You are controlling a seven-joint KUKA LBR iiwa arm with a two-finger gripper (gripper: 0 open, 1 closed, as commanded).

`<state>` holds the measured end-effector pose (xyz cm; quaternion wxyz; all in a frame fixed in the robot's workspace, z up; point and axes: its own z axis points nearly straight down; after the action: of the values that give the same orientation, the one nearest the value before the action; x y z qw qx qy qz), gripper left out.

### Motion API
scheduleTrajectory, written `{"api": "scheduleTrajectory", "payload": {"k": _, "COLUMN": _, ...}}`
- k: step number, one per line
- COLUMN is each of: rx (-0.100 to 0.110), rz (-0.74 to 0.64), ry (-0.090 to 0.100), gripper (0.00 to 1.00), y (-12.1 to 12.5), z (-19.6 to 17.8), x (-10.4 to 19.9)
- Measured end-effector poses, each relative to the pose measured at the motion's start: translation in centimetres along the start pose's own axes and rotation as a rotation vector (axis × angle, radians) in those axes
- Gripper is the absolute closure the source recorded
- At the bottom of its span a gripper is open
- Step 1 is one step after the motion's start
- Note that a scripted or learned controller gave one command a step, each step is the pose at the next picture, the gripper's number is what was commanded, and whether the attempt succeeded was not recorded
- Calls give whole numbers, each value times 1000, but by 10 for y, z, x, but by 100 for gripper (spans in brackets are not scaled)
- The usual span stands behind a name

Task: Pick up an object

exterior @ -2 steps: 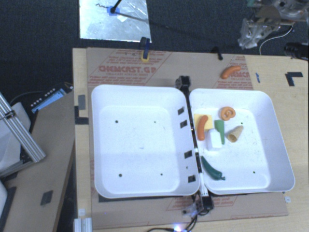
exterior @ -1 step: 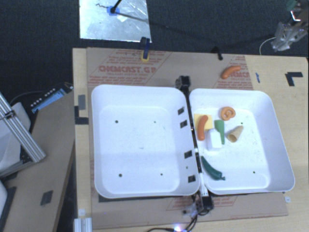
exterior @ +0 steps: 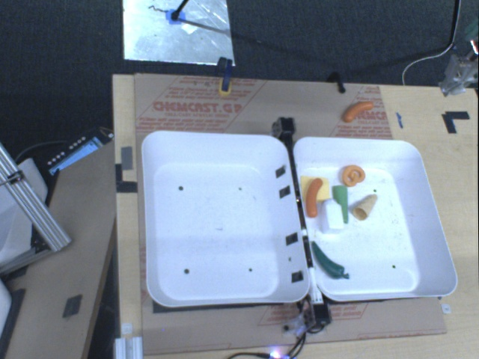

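Gripper (exterior: 459, 72) parked at the far right edge, away from both bins; too small to tell whether it is open or closed.
Smooth white right bin (exterior: 426, 200) holds a cluster: glossy orange sausage (exterior: 313, 197) on a yellow slab (exterior: 323, 188), coiled orange spiral (exterior: 352, 175), green stick (exterior: 341, 203), white block (exterior: 334, 218), tan cone (exterior: 364, 206), and a curved dark green pod (exterior: 328, 261) near the divider. A second orange sausage (exterior: 358, 111) lies on the cardboard (exterior: 194, 99).

Right bin (exterior: 419, 200): your clutter sat bunched at its left half, items touching near the divider (exterior: 299, 215). Right half lay open. Left bin (exterior: 217, 223) gave you free passage throughout.
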<state>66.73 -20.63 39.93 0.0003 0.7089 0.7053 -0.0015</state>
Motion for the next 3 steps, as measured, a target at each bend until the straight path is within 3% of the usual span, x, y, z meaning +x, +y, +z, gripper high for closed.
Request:
{"api": "scheduleTrajectory", "payload": {"k": 1, "rx": -7, "rz": -8, "ry": 1, "gripper": 100, "y": 2, "z": -30, "x": 0}}
{"api": "scheduleTrajectory", "payload": {"k": 2, "rx": -10, "rz": -6, "ry": 0, "gripper": 100, "y": -19, "z": -70, "x": 1}}
{"api": "scheduleTrajectory", "payload": {"k": 3, "rx": -6, "rz": -6, "ry": 2, "gripper": 100, "y": -32, "z": -73, "x": 0}}
